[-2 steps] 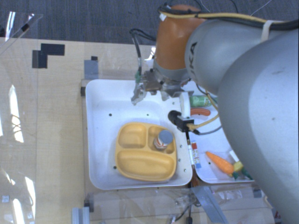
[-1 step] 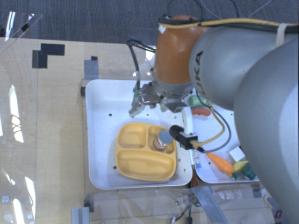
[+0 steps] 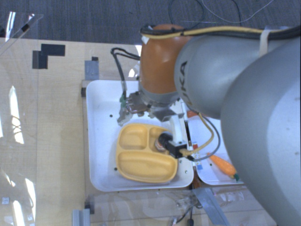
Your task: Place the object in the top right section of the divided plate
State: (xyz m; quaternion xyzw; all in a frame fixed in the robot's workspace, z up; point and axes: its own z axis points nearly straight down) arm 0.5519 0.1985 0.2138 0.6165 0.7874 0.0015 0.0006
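A yellow divided plate (image 3: 141, 161) lies in the left white bin (image 3: 101, 126), with two small sections at its far side and one large section nearer the camera. My gripper (image 3: 143, 111) hangs below the orange wrist band, just over the plate's far edge, and the arm hides most of it. A small brownish thing (image 3: 160, 148) peeks out in the plate's top right section, partly covered by robot parts. What it is cannot be made out.
An orange carrot (image 3: 223, 165) with a green tip lies in the right bin (image 3: 211, 179), close to the divider. A red-orange thing (image 3: 192, 113) shows farther back in that bin. The grey arm covers most of the right side.
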